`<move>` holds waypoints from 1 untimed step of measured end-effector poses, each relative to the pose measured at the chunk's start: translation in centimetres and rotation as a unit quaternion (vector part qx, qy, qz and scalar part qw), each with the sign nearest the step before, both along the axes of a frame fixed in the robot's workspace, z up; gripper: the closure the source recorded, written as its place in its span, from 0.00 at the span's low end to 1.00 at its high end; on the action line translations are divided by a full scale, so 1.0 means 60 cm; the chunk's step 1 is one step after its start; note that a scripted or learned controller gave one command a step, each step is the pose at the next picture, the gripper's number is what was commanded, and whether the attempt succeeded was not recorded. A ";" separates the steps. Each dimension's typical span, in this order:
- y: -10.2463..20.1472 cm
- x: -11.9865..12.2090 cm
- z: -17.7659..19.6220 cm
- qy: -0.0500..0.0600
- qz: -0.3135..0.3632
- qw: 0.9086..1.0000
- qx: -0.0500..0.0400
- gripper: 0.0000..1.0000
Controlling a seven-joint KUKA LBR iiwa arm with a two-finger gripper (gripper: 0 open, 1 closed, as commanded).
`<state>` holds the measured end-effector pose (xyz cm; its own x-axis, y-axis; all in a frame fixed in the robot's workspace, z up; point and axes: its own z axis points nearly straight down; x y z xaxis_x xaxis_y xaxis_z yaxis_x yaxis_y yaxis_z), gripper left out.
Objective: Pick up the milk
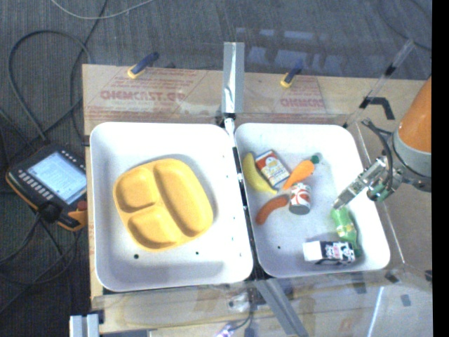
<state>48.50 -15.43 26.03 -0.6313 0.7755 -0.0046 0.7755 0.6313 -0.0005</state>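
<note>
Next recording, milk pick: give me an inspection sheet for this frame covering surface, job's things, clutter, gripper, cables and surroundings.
Surface: wooden bench bearing left white bin and right white bin.
Job's things: small black-and-white milk carton lying on its side at the right bin's near edge.
Clutter: yellow divided plate in left bin; right bin holds banana, red-orange box, carrot, orange sausage, red-white can, green bottle beside the milk.
Gripper: two-finger gripper hovers over the green bottle, holding nothing.
Cables: black cables on the floor, left.
Surroundings: orange pendant left of the bench.
</note>
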 end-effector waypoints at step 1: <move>-0.109 0.000 0.183 -0.001 0.062 0.998 0.000 1.00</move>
<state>48.51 -21.95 36.99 -0.7224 0.6914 -0.0057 0.6914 0.7225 -0.0001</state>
